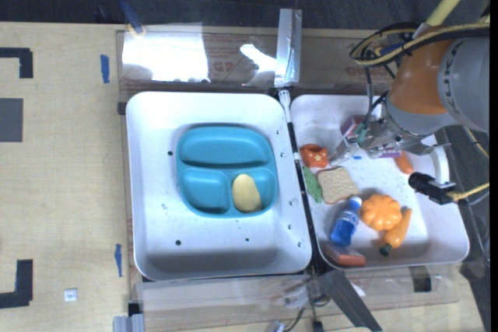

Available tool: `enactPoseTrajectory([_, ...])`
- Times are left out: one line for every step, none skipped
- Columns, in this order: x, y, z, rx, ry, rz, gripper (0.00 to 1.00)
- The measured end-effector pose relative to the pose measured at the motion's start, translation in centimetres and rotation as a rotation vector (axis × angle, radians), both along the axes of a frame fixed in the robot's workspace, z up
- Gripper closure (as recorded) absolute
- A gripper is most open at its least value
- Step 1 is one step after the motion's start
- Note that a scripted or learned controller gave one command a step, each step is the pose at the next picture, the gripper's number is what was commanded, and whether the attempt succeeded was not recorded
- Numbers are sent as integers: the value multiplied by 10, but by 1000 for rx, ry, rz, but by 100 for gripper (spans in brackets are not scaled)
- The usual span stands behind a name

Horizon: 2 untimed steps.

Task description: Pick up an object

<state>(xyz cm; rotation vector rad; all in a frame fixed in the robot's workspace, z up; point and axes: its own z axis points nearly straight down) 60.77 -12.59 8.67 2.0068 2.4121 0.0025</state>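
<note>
Counter [54, 190], pale wood, black markings; left white bin [148, 167]; blue divided tray [222, 155] inside it.

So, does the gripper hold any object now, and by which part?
It cannot be told: the gripper hangs low over the right bin, with nothing visible between its fingertips.

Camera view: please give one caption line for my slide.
KUKA arm's gripper above right bin of toy food; yellow lemon in blue tray, left bin.

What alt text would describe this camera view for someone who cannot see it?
The grey arm's gripper hangs over the right bin, which holds toy foods including a tomato, bread slice, blue bottle and orange pumpkin. The left bin holds a blue divided tray with a yellow lemon.
</note>
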Motion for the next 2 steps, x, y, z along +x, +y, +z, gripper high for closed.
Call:
enactPoseTrajectory([36,1,-1,1,-1,-116,0])
enactPoseTrajectory([-45,-15,0,0,1,-87,0])
